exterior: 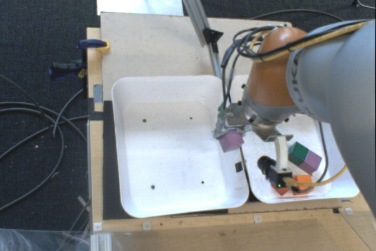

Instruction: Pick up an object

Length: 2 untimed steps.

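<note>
Spanning the bench's left side, the left bin point(153, 185) meets the right bin point(346, 190) at a shared rim, where the gripper point(226, 129) pinches a purple block point(231, 140) between its fingers. Small, rigid and probably light, the block seems best held across flat opposite faces. Farther right lie a green-and-purple block point(304, 156) and an orange piece point(302, 180).

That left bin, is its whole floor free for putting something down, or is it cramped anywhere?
The left bin has a bare floor from its left wall across to the middle. It gets crowded at the right rim, where the pincer grips a purple block. The right bin is cluttered with green and purple blocks.
</note>
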Tool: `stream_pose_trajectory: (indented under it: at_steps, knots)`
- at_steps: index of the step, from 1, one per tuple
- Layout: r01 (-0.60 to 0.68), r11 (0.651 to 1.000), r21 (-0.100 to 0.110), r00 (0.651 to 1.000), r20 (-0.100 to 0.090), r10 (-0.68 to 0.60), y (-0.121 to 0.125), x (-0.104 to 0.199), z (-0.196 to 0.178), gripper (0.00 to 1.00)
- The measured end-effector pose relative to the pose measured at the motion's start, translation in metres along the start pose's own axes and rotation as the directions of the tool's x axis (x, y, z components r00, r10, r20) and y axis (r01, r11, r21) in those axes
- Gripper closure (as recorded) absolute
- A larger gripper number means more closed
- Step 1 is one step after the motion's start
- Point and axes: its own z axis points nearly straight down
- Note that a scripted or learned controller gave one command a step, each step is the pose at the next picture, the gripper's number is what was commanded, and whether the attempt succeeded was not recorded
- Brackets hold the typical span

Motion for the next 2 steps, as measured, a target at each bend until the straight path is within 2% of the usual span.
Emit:
stream_pose_trajectory:
  at_steps: [1,2]
  knots:
    - [-0.015,1.000,-0.001,1.000,0.005,0.015,0.016,-0.051,0.000,1.00]
    - [-0.002,1.000,-0.001,1.000,0.000,0.002,0.019,0.007,-0.022,1.00]
